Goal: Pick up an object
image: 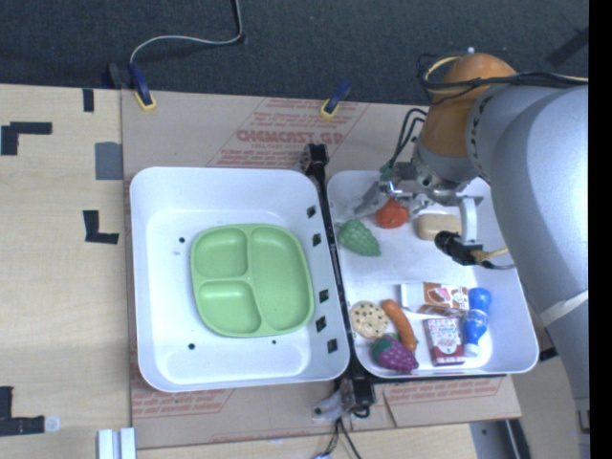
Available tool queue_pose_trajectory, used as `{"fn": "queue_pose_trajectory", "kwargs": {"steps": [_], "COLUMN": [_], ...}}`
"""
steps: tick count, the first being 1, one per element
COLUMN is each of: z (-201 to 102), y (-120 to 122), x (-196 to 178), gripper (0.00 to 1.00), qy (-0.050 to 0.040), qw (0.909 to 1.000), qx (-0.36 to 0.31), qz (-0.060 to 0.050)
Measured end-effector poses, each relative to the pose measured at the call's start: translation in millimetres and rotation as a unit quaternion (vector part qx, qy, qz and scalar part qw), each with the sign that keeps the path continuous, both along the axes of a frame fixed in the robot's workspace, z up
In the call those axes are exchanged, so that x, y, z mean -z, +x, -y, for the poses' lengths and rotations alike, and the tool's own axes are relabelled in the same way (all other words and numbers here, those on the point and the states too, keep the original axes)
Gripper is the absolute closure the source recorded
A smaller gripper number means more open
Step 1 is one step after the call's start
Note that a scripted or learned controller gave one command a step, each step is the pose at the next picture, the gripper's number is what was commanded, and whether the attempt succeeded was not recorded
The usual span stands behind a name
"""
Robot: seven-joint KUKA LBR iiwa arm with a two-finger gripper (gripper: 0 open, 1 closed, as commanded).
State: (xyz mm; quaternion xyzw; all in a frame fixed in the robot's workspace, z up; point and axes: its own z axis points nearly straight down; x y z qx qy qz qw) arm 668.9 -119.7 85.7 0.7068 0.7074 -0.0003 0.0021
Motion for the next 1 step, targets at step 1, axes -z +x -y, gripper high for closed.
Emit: {"fn": "queue_pose_trajectory", "kwargs": {"steps": [1], "z": [0.1], "y": [0.3], "x": [-10.8], "gripper": [1.0], "qy": [-0.0002], "qw": [1.0], "qx": [0.0], "qz": [0.0]}}
